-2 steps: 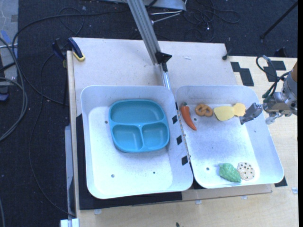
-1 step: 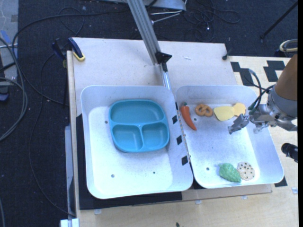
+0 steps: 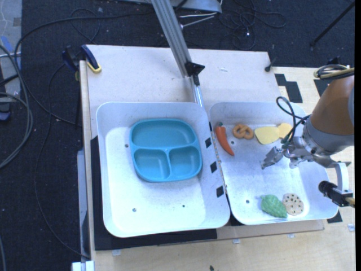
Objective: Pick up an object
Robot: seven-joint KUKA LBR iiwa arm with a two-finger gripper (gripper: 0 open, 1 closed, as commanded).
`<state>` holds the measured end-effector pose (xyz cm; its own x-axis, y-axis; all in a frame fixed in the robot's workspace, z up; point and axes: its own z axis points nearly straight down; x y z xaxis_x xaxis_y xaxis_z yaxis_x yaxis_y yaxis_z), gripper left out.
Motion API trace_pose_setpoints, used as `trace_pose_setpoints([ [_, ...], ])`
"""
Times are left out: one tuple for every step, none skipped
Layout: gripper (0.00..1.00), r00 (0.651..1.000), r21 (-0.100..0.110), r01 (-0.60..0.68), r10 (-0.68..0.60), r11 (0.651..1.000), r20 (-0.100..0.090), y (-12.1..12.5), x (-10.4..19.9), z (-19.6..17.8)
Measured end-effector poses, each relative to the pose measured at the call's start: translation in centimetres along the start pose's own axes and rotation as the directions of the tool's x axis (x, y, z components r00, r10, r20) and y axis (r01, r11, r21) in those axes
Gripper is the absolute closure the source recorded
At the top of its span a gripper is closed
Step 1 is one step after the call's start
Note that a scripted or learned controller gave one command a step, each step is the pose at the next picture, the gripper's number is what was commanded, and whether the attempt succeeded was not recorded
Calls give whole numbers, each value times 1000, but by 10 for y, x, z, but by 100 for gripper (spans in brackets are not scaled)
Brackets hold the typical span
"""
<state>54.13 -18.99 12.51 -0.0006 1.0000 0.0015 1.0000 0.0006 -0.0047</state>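
The right bin (image 3: 248,208) holds an orange carrot (image 3: 224,140) by its left wall, a small brown pretzel (image 3: 243,131), and a yellow wedge (image 3: 269,134) at the back. A green leafy piece (image 3: 273,206) and a round speckled cookie (image 3: 292,203) lie near the front edge. My gripper (image 3: 282,159) hangs over the bin's right half, just below the yellow wedge and well above the cookie. It is open, with nothing between its fingers.
The left bin (image 3: 118,208) holds a blue divided plate (image 3: 166,150). A slanted metal pole (image 3: 175,35) comes down to the back edge between the bins. The arm's orange band (image 3: 335,103) is at the right. Cables run across the dark floor behind.
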Motion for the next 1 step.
trace_pose_setpoints([
  [0, 1000, -7, -1, 1, 1000, 3, 1, 0, 33],
])
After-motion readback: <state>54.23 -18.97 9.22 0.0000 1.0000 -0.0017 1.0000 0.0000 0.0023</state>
